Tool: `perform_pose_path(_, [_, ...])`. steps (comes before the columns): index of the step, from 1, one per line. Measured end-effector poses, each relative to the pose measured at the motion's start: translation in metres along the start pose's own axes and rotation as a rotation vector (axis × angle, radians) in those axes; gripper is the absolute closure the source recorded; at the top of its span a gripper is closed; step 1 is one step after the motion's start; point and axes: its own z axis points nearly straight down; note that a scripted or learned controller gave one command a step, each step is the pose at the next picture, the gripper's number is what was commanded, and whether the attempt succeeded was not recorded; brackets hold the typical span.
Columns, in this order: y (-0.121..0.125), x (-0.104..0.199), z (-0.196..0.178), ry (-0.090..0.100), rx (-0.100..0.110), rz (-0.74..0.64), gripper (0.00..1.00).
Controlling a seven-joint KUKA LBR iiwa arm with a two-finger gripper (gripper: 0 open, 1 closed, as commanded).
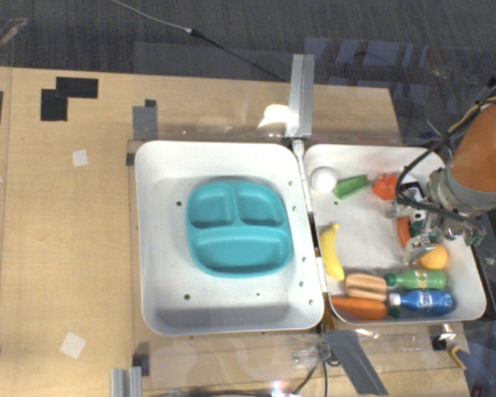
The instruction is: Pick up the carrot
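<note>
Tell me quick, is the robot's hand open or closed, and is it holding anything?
Hand: over the right bin, beside the carrot; open or closed cannot be told.

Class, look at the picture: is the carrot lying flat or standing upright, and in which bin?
Lying flat. The carrot rests lengthwise along the near wall of the right bin, beside the hot dog.

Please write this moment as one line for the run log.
task: pick up carrot | gripper: over right bin, above carrot | grasp: not confirmed | carrot: lying in bin | teal tray: left bin
</note>
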Motion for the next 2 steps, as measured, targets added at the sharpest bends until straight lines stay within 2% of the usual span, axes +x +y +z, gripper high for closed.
perform_pose_path(2, [0.0, 0.0, 0.0, 0.0, 0.0, 0.0, 0.0])
